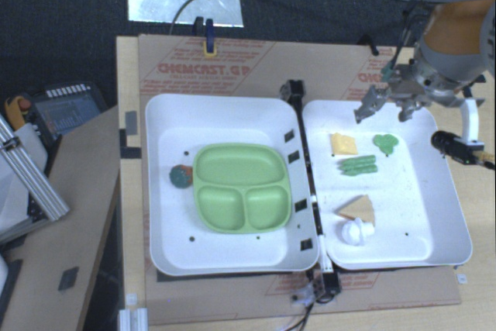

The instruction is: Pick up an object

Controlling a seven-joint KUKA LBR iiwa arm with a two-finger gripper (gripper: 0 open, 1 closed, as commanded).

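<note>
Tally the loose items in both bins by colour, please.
Green: 3, the divided plate, bean bundle, leafy piece
Yellow or tan: 2, square, wedge
White: 1, lump
Dark teal ball: 1
Total: 7

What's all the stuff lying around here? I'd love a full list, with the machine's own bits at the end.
White bins: two, white, side by side on the bench.
Divided plate: one, light green, in the left bin.
Small ball: one, teal with some red, touching the plate's left edge.
Yellow block: one, yellow, upper part of the right bin.
Green leafy piece: one, green, right of the yellow block.
Green ridged piece: one, green, below the yellow block.
Tan wedge: one, tan, lower part of the right bin.
White object: one, white, just below the wedge.
Arm: one, grey and orange, reaching in from the right.
Gripper: one, grey, open, over the right bin's upper edge, holding nothing.
</note>
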